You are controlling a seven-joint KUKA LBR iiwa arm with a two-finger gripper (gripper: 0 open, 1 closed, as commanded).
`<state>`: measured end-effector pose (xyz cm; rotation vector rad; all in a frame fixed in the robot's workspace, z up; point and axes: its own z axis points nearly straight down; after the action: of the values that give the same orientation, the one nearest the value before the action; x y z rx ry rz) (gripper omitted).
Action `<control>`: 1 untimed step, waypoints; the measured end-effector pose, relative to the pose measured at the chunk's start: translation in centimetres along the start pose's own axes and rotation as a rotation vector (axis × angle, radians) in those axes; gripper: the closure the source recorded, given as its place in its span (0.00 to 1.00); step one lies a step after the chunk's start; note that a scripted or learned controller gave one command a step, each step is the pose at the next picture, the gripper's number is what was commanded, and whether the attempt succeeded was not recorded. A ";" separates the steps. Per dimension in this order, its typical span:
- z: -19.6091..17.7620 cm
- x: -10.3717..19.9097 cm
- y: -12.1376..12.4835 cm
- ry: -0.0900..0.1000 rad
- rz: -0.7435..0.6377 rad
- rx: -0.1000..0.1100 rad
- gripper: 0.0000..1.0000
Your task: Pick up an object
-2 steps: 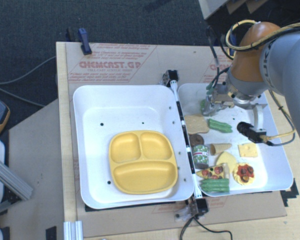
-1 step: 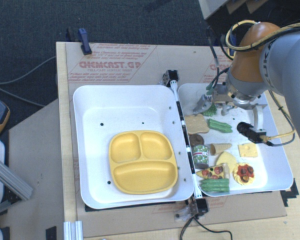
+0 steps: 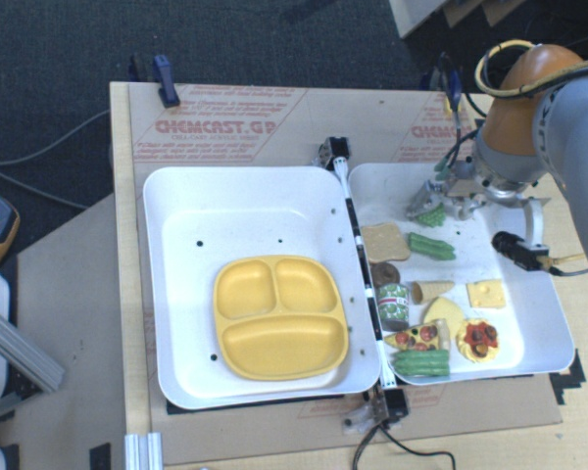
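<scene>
The gripper (image 3: 433,202) sits low over the upper part of the right bin (image 3: 554,346), directly above a small green piece (image 3: 429,217); whether its fingers are open or closed around anything cannot be told, since the wrist hides them. Candidate objects all lie in the right bin, mostly along its left and lower parts. Risk 1: the green piece lies close to a green pickle-like item (image 3: 431,247), so a closing grasp may nudge 1 against the other or pinch neither. Risk 2: the flat items, such as the tan bread slice (image 3: 385,242) and the cheese square (image 3: 486,294), offer little edge to grip and could slip. Risk 3: the lower cluster is crowded, so a descent there may strike neighbours. Count: 2 white bins; 1 yellow divided plate (image 3: 279,316) in the left bin (image 3: 176,253); about 10 food items in the right bin, including 1 pizza slice (image 3: 417,338), 1 tomato-topped round (image 3: 479,339) and 1 green ridged piece (image 3: 421,363).
</scene>
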<state>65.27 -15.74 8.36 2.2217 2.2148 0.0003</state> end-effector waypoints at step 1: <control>-1.2 0.3 0.1 0.001 -0.004 -0.002 1.00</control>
<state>65.32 -15.39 9.59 2.2167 2.2184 0.0032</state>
